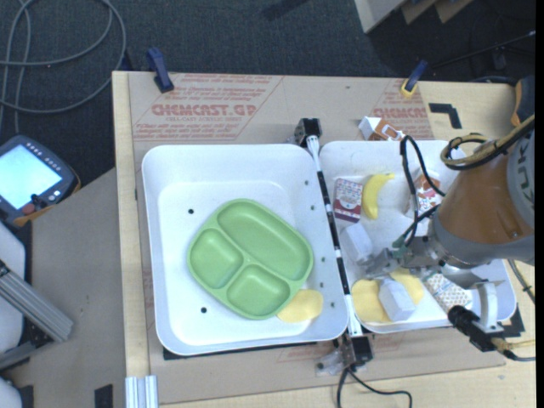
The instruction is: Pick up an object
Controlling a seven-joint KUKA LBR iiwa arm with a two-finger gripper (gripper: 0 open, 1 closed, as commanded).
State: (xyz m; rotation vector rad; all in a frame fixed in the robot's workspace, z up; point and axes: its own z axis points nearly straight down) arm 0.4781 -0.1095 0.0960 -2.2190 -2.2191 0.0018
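— Plywood tabletop (255, 109) first, then: what lies nearest on it?

— At the near edge, two white bins side by side. The left bin (161, 228) carries a green divided plate (248, 257), lying flat, three compartments up. A pale yellow lump (300, 306) touches the plate's near right corner.

— And the right bin?

— The right bin (357, 153) is the crowded one. In its near left corner sits a yellow piece (365, 300) with a small grey block (394, 300) resting against it. Just right of those lies a flat patterned packet (448, 293).

— Where is the arm?

— The arm (480, 206) comes in from the right, its orange band over the right bin's middle. The gripper (393, 260) is low in the bin, just above the grey block and the yellow piece. I cannot tell whether it is open or closed, nor whether anything is caught in it.

— Farther back?

— A small red-and-white carton (348, 198) stands near the divider, and a banana (374, 192) lies just beside it, touching or nearly so. Beyond the bin's far rim another little carton (381, 130) rests on the tabletop. A blue clamp (159, 69) grips the far left edge, a yellow-tipped one (414, 78) the far right. Past that, dark carpet (212, 15) with a looped cable (59, 41).
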